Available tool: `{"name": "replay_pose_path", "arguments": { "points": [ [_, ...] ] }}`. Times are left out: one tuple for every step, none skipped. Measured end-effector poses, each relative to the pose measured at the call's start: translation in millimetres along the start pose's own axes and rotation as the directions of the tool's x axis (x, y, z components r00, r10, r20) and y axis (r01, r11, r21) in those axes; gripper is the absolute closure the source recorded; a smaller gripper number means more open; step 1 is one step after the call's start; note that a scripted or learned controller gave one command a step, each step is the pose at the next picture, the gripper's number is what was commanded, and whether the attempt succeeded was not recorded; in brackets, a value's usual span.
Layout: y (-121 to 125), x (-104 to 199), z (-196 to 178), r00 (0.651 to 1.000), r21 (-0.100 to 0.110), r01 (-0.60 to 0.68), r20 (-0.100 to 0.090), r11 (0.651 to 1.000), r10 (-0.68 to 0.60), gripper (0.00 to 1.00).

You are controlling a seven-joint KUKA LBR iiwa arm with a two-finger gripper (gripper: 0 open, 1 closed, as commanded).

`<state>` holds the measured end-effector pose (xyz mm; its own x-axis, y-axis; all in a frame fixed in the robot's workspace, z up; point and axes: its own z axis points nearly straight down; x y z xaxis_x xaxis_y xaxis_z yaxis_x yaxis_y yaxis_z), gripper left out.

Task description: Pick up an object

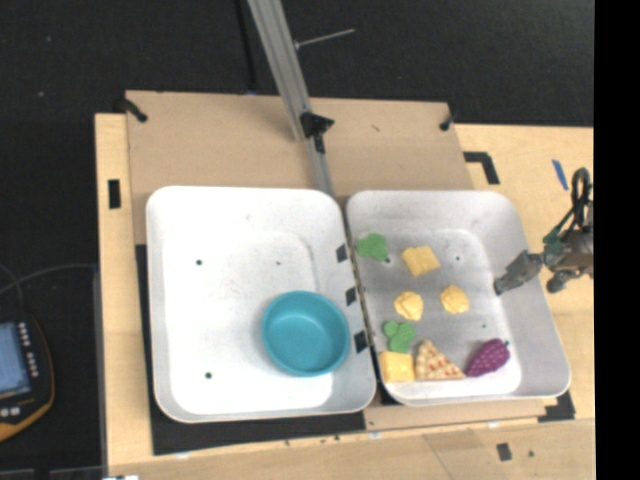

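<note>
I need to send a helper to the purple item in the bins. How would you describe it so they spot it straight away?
Look at the right-hand white bin, the one crowded with small toy foods, and go to its near right corner. The purple grape bunch lies there, just right of the pizza slice. It is the only purple piece; its neighbours are yellow, green or tan.

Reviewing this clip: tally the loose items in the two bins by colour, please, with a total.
Yellow: 4 (piece, piece, piece, block)
Green: 2 (piece, piece)
Blue: 1 (bowl, in the left bin)
Purple: 1 (grapes)
Orange-tan: 1 (pizza slice)
Total: 9, with 8 in the right bin.
</note>
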<state>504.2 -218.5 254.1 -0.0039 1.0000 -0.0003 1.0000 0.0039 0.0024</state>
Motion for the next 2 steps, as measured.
{"name": "replay_pose_path", "arguments": {
  "points": [
    [0.0,0.0,-0.1,1.0,0.0,-0.001,0.0,1.0,0.001,0.0],
    [2.4,-8.9,45.7,1.0,0.005,-0.005,0.001,1.0,0.005,0.0]
  ]
}}
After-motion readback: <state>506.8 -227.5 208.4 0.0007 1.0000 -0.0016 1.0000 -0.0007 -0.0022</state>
